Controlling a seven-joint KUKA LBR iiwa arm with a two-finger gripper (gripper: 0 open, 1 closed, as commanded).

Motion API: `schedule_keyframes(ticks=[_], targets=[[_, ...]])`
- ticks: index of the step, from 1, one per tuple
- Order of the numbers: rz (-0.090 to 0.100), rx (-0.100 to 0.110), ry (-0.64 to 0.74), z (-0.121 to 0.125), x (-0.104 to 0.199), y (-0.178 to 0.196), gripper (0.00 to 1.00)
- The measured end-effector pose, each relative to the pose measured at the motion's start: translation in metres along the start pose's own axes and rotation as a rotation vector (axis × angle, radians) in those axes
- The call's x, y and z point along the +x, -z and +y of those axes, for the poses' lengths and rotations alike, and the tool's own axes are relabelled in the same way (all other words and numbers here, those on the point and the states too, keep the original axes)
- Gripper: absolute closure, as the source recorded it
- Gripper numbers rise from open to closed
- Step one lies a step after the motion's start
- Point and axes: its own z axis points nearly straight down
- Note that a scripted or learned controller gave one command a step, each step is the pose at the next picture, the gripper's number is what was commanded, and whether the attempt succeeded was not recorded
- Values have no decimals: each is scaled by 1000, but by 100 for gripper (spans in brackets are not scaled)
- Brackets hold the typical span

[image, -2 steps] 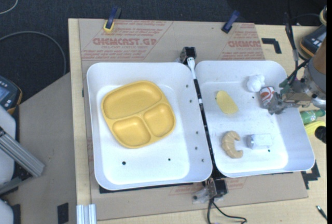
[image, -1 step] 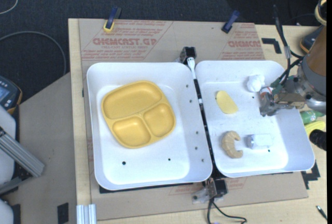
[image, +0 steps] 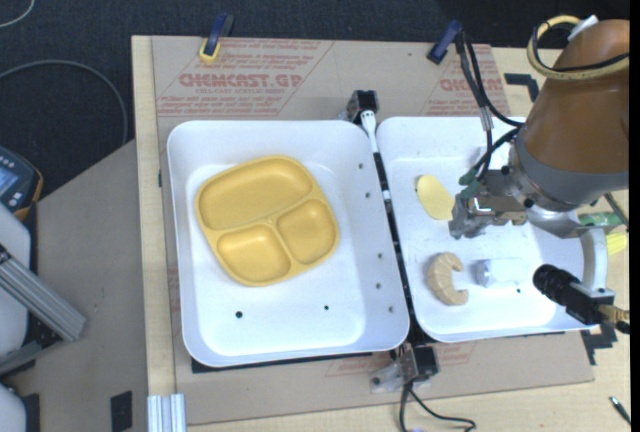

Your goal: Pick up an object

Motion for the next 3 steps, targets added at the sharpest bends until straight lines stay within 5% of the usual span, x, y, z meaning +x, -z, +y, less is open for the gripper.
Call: schedule_keyframes(ticks=[1, 2, 3], targets=[[-2, -8, 1, 1, 62, 20, 100], [-2, 0, -1, 0, 119, -2, 100], [-5, -2, -9, 45, 106, -45, 100]])
